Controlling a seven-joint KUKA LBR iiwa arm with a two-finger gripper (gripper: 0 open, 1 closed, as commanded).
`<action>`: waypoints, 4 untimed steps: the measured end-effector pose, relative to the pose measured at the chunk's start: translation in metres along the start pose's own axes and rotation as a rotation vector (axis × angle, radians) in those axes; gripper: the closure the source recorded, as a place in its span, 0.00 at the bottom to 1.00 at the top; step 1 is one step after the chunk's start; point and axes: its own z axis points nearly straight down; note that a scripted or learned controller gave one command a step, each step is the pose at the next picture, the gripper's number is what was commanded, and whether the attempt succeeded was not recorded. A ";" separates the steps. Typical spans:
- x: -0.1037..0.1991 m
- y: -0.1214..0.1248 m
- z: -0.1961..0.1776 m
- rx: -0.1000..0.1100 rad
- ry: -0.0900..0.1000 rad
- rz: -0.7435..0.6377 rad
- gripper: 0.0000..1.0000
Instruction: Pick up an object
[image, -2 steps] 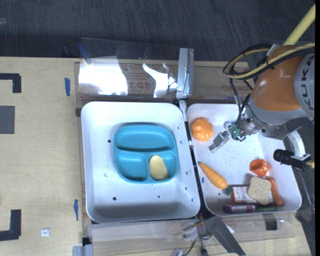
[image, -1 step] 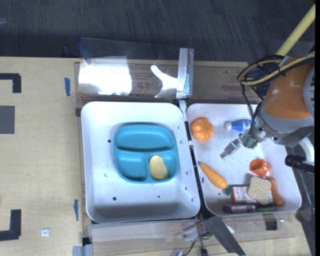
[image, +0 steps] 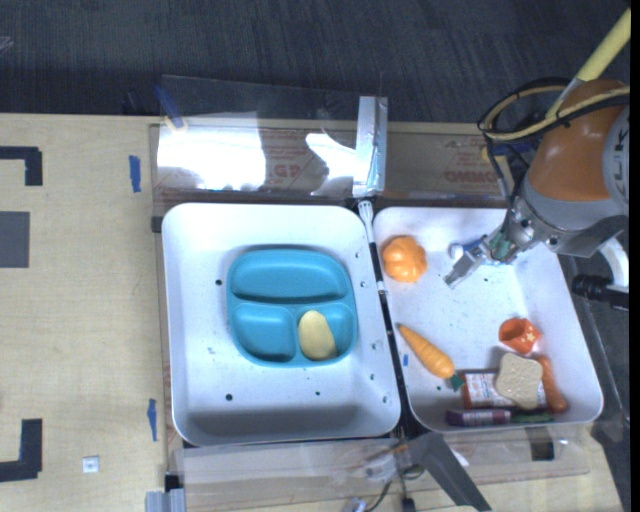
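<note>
**Table with two white bins, gripper low in the right one**

Pale wood table (image: 80, 330), two white bins side by side. In the left bin (image: 190, 300), a blue tray (image: 270, 280) holding a yellow egg-shaped piece (image: 317, 335). In the right bin (image: 560, 300), gripper (image: 462, 264) near the far wall, fingers slightly spread, pinching nothing. Small orange pumpkin (image: 404, 258) just beside the fingers at 9 o'clock, roundish, no clear long axis. Carrot (image: 427, 352) at 6 o'clock, long axis running 10 to 4. Likely nearest target: the pumpkin, close to the divider wall; open floor between fingers and carrot.
</note>
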 end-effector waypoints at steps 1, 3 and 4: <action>-0.008 0.034 0.055 0.004 0.004 0.100 0.00; -0.013 0.050 0.058 0.043 0.010 0.008 0.00; -0.008 0.060 -0.061 -0.011 -0.009 -0.091 0.00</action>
